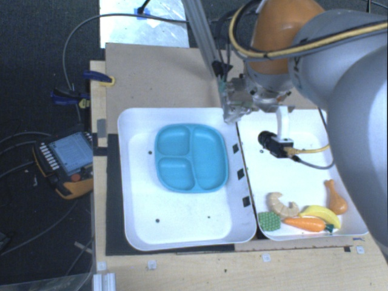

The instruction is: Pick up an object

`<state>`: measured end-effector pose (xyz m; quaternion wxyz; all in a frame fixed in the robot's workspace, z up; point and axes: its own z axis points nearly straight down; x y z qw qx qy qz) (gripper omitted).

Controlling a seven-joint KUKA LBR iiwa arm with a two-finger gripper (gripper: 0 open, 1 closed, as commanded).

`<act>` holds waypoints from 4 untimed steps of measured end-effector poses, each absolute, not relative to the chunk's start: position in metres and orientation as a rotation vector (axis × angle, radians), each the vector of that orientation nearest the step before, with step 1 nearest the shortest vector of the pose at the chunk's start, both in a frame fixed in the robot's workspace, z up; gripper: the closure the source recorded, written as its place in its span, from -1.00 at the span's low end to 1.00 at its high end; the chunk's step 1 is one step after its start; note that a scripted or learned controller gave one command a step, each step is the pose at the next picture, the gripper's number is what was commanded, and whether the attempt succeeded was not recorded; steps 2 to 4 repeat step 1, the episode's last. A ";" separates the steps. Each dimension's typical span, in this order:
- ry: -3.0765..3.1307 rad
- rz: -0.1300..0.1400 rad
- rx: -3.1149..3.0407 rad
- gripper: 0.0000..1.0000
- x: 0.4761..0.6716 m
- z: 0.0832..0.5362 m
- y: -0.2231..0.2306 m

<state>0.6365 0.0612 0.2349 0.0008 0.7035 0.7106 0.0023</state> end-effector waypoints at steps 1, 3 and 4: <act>2.231 0.006 2.211 1.00 0.639 0.235 0.110; 2.231 0.006 2.211 1.00 0.639 0.235 0.110; 2.231 0.006 2.211 1.00 0.639 0.235 0.110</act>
